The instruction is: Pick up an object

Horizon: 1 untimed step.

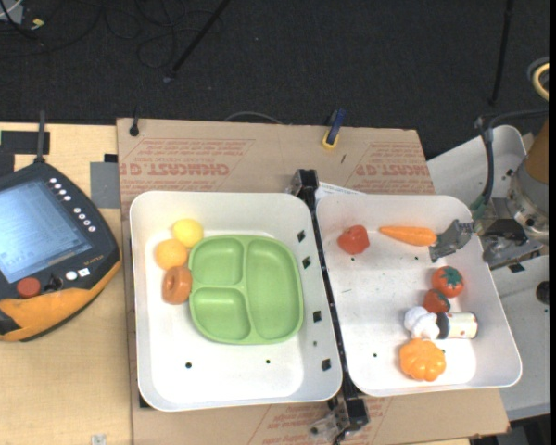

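My gripper hangs over the right edge of the right bin, just right of the carrot's tip. In this bin an orange carrot lies at the back, with a red strawberry-like piece to its left. A tomato with a green top sits just below the gripper. Closer to the front are a small red piece, a white round piece, a white cylinder and an orange pumpkin. Nothing is seen held by the gripper.
The left bin holds a green divided plate, a lemon, an orange ball and a brown doughnut. A teach pendant lies on the bench at the far left. A black divider separates the bins.
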Each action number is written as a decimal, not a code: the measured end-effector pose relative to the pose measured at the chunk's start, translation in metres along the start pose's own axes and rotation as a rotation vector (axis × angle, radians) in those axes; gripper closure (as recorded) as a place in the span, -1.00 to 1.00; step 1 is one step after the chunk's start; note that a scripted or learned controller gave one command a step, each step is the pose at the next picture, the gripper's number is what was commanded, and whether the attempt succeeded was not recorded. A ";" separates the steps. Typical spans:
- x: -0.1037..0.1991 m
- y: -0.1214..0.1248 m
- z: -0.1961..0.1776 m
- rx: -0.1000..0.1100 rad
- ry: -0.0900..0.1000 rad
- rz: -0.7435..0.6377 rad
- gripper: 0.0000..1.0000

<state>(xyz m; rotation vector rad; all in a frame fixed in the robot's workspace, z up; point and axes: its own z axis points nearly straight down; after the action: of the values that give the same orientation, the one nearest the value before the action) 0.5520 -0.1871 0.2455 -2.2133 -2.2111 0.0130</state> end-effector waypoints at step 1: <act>0.000 0.002 -0.008 -0.012 -0.002 -0.002 -1.00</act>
<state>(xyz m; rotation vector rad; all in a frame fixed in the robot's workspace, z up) 0.5541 -0.1873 0.2530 -2.2184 -2.2206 0.0020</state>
